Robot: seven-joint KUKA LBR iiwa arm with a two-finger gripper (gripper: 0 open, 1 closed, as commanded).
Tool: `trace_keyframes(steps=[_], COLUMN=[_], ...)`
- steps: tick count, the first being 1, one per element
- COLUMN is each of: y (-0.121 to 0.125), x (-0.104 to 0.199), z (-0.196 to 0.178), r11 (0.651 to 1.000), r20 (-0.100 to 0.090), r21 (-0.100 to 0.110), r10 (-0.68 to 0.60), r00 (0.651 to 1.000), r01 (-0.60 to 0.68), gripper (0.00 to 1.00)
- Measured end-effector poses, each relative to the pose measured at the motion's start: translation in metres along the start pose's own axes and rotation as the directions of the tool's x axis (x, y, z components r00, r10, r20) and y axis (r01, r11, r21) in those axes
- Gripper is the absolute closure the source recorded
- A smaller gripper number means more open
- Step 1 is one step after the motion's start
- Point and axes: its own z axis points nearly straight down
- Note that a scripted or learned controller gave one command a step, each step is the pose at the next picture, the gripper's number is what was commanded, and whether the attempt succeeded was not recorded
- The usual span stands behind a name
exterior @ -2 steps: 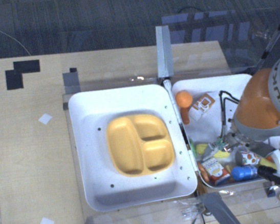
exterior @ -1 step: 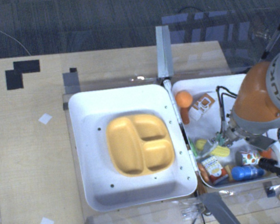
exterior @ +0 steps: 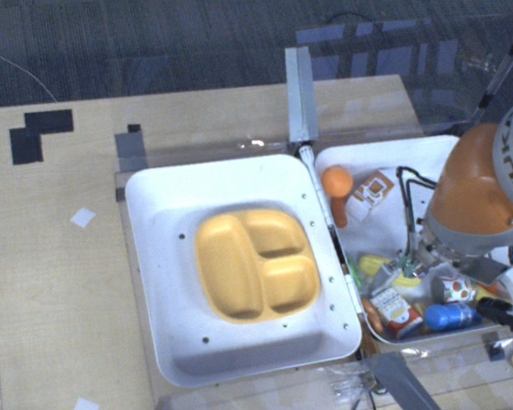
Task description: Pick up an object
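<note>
While the arm [exterior: 468, 193] is reaching into the right bin [exterior: 419, 146], its end effector [exterior: 411, 263] is hanging over a yellow item [exterior: 379, 264]; grip state indeterminable. Next: descending, closing.

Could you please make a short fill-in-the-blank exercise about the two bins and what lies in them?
1. The yellow tray lies in the ____ bin.
2. The tray has ____ compartments.
3. The orange ball lies in the ____ bin.
4. The gripper hangs over the ____ bin.

Missing words: left; three; right; right
</note>
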Motion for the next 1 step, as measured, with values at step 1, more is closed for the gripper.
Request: trace_keyframes(steps=[1], y=[0.0428], x=[-0.0293], z=[0.0020], r11=[0.998], r20=[-0.003], r21=[0.006], r10=[0.059], r00=[0.998], r01=[-0.059], gripper=[0.00])
